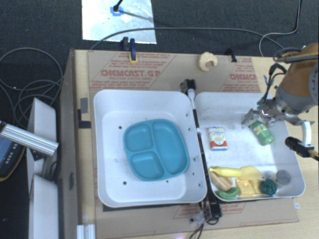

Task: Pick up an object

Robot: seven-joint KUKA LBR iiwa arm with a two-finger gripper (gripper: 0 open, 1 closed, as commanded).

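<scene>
My gripper (pixel 261 120) hangs over the upper right part of the right bin (pixel 234 99), below the grey arm with its orange band. Its fingers look spread, one finger (pixel 248 118) reaching out to the left. A small green bottle (pixel 262 133) with a pale cap lies tilted just under and between them, on or close to the bin floor. I cannot tell whether the fingers touch it. A small white, red and yellow carton (pixel 217 138) lies to the left of it.
Along the right bin's front edge lie a banana (pixel 238 173), a yellow block (pixel 247 186), a green piece (pixel 227 193), a teal ball (pixel 269 186) and a grey cap (pixel 282 176). The left bin (pixel 144 97) holds a blue divided plate (pixel 155 149).
</scene>
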